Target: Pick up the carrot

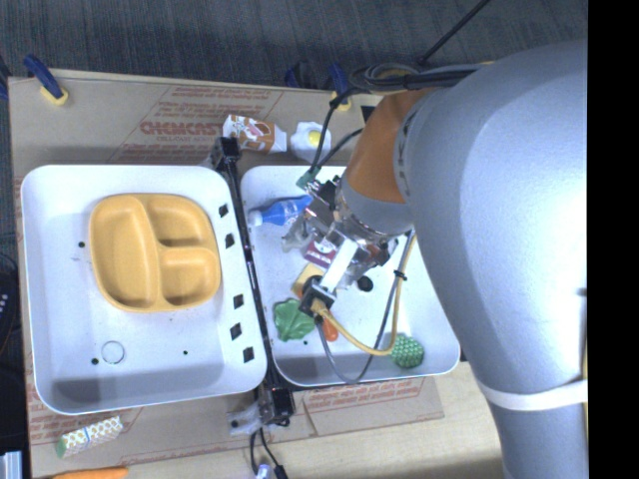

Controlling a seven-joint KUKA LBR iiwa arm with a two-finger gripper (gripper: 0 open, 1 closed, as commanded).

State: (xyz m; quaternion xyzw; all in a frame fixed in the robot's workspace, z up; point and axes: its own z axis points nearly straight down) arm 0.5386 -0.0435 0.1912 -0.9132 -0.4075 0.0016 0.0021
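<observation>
The carrot (327,330) shows as a short orange piece in the right bin (429,297), near its front. A green leafy piece (291,320) lies just left of it. The carrot's upper end is hidden under the robot's wrist hardware. My gripper (312,236) hangs over the middle of the right bin, above and behind the carrot. Its tips are lost in the clutter beneath the wrist, and nothing can be made out between them.
A blue item (277,211) lies at the right bin's back left, with a pinkish item (317,254) and a yellow piece (303,285) under the wrist. A green bumpy ball (405,350) sits front right. The left bin (50,297) holds a yellow divided plate (155,250).
</observation>
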